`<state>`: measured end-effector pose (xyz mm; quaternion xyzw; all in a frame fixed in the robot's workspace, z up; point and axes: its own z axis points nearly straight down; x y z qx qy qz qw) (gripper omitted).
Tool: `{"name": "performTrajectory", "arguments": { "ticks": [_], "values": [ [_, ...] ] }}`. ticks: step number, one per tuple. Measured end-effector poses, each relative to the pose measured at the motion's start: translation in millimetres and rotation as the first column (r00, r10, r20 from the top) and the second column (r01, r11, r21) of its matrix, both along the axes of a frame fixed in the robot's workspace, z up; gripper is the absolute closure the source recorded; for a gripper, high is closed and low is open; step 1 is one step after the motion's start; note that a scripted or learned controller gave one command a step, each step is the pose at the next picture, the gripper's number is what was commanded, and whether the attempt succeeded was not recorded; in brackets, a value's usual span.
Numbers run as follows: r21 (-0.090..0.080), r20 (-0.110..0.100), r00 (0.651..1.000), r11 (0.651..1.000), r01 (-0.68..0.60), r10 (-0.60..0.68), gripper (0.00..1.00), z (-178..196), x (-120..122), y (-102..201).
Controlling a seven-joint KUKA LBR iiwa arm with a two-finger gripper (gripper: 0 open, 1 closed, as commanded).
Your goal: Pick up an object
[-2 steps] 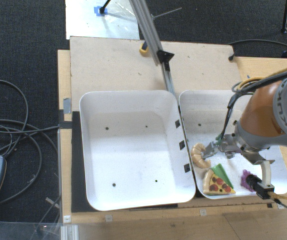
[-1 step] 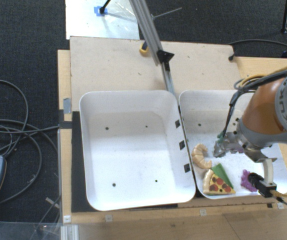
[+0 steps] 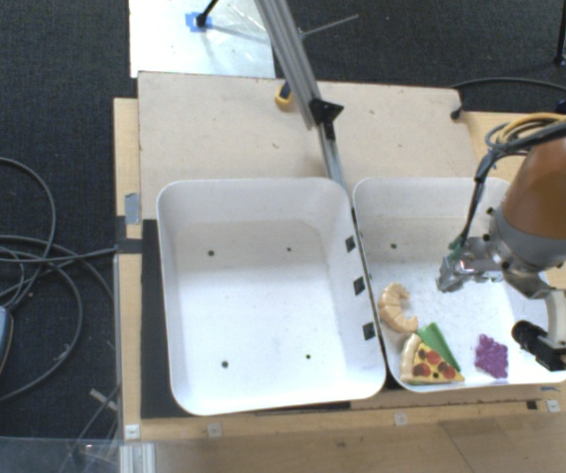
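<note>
The tool (image 3: pixel 454 276), a small metallic two-finger end on the grey arm with the orange band (image 3: pixel 549 200), hangs over the right-hand shallow white plastic bin (image 3: pixel 401 197), above bare floor near the bin's middle. Whether it is released or clenched cannot be told from this slanted view, and nothing is seen caught in it. It sits just beyond the toys, probably because the program has yet to line up on one.

Taking the tool as landmark, the pale tan croissant-shaped toy (image 3: pixel 395 307) lies nearest, toward the bin's inner wall. Past it, at the bin's near edge, rests the flat pizza-slice toy with red dots (image 3: pixel 428 361), a green wedge-shaped piece (image 3: pixel 438 342) touching its side. The lumpy purple toy (image 3: pixel 492 356) lies apart from these, near the arm's side. Any of them would serve; the croissant looks the shortest reach.

The left-hand white bin (image 3: pixel 204 205) adjoins across the shared wall, both on the pale wooden bench (image 3: pixel 224 121).
</note>
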<state>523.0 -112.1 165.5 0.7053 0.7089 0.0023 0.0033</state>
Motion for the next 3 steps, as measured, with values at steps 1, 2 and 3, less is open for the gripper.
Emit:
{"name": "performTrajectory", "arguments": {
  "ticks": [1, 2, 3],
  "values": [
    [0.0, -0.001, 1.0, 1.0, 0.001, -0.001, 1.0, 47.9, -2.3, -8.1],
    [-0.001, 0.001, 1.0, 1.0, 0.0, 0.0, 1.0, 106.8, -5.8, -16.4],
    [0.002, -0.003, 1.0, 1.0, -0.006, 0.006, 1.0, 110.3, 18.9, 30.6]
  ]
}}
